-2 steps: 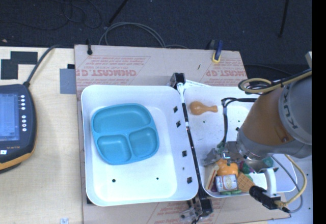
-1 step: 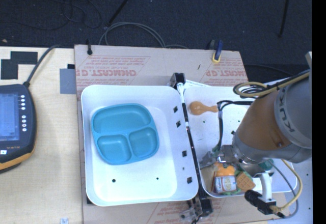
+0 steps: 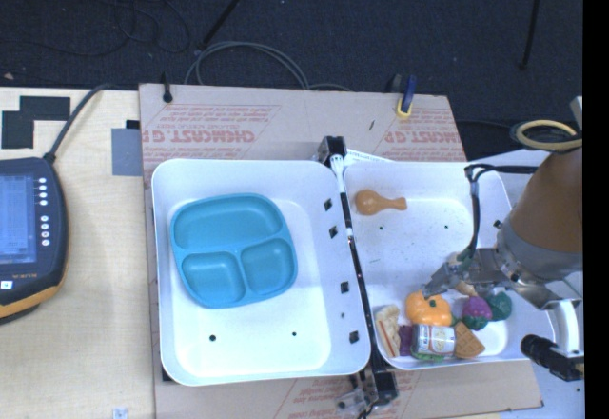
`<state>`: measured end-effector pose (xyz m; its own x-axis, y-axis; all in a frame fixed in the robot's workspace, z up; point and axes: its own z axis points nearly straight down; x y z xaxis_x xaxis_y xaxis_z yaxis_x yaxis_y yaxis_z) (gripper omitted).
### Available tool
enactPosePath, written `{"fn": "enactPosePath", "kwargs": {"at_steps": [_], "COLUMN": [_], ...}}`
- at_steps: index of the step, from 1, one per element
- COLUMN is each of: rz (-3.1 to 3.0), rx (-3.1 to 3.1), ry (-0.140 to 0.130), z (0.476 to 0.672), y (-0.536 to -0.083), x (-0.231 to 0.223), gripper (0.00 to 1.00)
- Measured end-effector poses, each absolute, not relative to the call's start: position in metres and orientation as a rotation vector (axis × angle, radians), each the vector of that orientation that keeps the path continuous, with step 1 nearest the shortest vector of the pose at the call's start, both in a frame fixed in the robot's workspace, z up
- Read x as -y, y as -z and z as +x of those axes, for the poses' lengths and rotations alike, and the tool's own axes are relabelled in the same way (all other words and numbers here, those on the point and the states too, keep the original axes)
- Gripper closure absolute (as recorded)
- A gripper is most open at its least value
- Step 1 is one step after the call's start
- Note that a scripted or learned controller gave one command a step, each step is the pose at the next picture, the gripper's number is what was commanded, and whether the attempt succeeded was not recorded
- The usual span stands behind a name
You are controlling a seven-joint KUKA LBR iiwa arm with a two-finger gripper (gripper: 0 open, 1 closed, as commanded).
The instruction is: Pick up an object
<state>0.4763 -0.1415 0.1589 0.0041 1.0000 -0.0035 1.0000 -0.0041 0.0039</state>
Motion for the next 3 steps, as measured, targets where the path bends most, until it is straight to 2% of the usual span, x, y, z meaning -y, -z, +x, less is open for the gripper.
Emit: {"fn": "enactPosePath", "kwargs": {"at_steps": [1,2,3], "rz": [2.216,2.22,2.206], "rx": [-2.223,-2.227,-2.229], "ry": [0.001,0.001,-0.014], "z": [0.546,0.544,0.586], "y": [-0.084,-0.098,-0.2], "x": [0.182,0.182,0.094], "gripper": [0.0,1.0,1.0]}}
